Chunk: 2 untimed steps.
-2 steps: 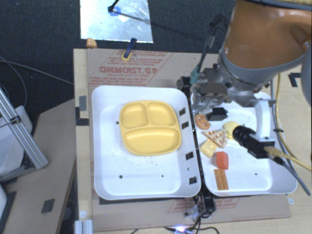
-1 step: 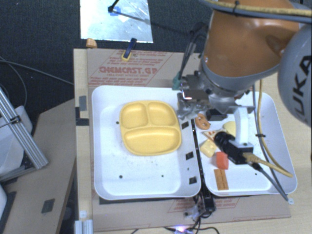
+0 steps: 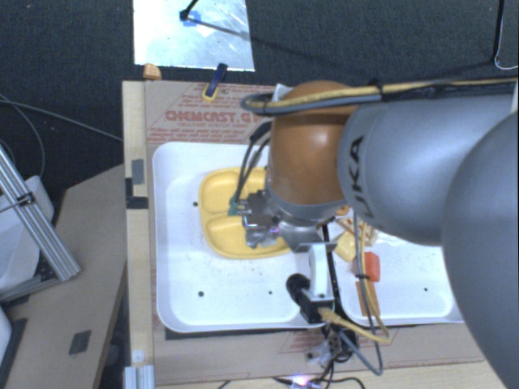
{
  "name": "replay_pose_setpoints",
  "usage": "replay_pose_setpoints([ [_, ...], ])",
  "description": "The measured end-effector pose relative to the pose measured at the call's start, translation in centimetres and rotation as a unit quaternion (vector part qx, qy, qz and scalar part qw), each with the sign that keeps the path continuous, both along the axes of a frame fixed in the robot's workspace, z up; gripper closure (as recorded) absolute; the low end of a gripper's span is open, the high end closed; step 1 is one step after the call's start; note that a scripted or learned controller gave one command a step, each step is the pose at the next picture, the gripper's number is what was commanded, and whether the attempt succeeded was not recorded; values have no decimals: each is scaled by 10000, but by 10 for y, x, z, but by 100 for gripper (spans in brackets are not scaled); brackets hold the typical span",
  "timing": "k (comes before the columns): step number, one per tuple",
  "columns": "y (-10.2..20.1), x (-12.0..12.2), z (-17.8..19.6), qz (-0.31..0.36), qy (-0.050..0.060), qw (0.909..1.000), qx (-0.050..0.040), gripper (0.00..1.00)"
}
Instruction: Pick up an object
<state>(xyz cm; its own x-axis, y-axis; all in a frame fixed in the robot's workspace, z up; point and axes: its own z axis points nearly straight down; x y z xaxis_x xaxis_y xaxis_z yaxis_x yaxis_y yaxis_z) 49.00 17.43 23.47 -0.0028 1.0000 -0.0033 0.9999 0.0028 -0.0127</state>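
Down in the left bin (image 3: 174,298) in the camera view, the yellow object (image 3: 220,217) lies toward 9 o'clock of the wrist, and the gripper (image 3: 261,232) sits right over that object's 3 o'clock edge, touching or just above, can't tell which. Its long axis looks roughly 12-to-6. How wide the gripper stands, or whether it has anything, can't be told since the arm (image 3: 405,168) blocks that bit.

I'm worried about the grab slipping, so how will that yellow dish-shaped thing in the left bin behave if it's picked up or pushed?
The yellow dish looks like glossy moulded plastic, so probably stiff, light and somewhat slippery. It seems shallow and lies flat on the white bin floor, so a push would likely slide it rather than tip or roll it.
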Motion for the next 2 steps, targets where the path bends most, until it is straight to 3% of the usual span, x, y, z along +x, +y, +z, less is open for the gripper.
replay_pose_setpoints([
  [1, -59, 21, 39, -35, -85, 10000, 13, 100],
  [2, -105, 26, 29, -29, -69, 10000, 14, 100],
])
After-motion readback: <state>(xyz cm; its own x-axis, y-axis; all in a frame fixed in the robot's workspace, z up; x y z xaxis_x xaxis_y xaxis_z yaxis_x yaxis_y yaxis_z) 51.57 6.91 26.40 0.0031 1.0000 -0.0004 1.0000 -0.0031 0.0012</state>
